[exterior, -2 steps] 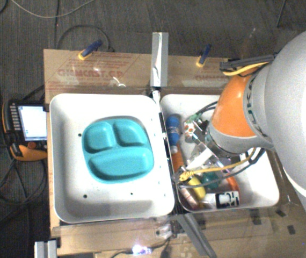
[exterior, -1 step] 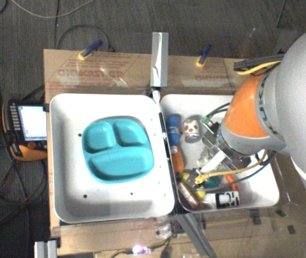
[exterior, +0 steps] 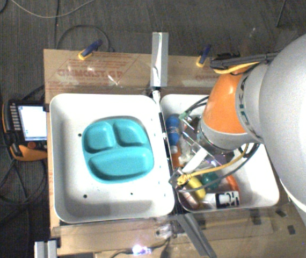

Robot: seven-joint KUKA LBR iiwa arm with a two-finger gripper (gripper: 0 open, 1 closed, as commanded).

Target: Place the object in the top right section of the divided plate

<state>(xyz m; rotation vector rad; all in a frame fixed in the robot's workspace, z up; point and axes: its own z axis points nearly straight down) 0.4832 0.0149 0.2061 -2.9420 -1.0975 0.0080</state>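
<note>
You see the arm [exterior: 233, 112] over the cluttered bin [exterior: 263, 195], claw [exterior: 196, 168] low inside; open/closed: can't tell. Teal divided plate [exterior: 119, 148] lies in adj. bin [exterior: 70, 198].

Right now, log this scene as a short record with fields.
plate: teal divided plate, near the middle of the left bin
right bin: crowded with small items, a blue one by its left wall
arm: reaching over the right bin, wrist low above the items
status: no object on the plate yet
</note>
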